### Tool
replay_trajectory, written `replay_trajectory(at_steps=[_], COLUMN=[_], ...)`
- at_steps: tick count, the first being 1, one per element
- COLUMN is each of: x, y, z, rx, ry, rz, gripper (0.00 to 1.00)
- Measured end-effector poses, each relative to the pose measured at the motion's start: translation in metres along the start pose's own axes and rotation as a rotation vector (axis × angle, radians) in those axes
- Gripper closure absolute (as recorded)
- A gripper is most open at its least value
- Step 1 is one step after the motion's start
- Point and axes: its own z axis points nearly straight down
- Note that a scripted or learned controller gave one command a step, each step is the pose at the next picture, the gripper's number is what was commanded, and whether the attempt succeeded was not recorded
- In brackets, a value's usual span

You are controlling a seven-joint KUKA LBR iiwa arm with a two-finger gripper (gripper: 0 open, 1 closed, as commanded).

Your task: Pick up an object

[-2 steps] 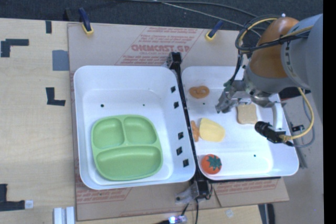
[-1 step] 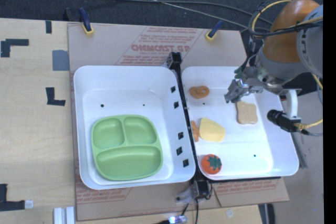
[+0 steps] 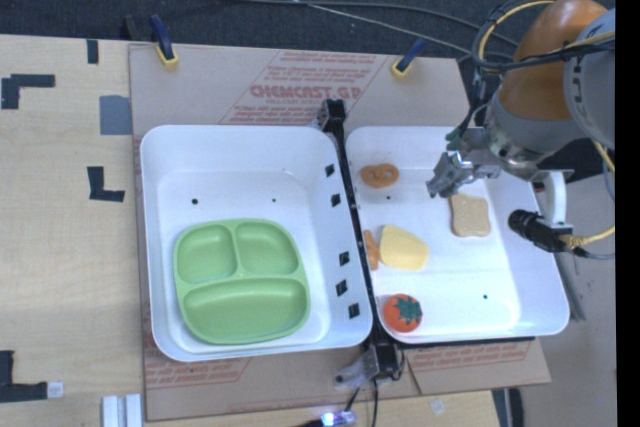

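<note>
The right bin (image 3: 530,310) holds a small brown pretzel-like piece (image 3: 379,176), a tan slice of toast (image 3: 470,215), a yellow wedge (image 3: 404,247) with an orange piece (image 3: 371,248) beside it, and a red tomato (image 3: 403,312). My gripper (image 3: 447,179) hangs over the upper part of this bin, just above and left of the toast and to the right of the pretzel piece. Nothing shows between its fingers.
The left bin (image 3: 160,155) holds a green divided plate (image 3: 241,279). A black divider (image 3: 345,215) runs between the bins. Cables trail across the dark floor at the top, and two clamps (image 3: 163,45) grip the board's far edge.
</note>
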Motion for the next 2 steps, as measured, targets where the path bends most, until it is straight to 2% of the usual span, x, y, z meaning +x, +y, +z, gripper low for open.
replay_trajectory(at_steps=[2], x=[0.106], y=[-0.012], z=[-0.019], rx=[0.0], ry=[0.002], rz=[-0.006], gripper=[1.0])
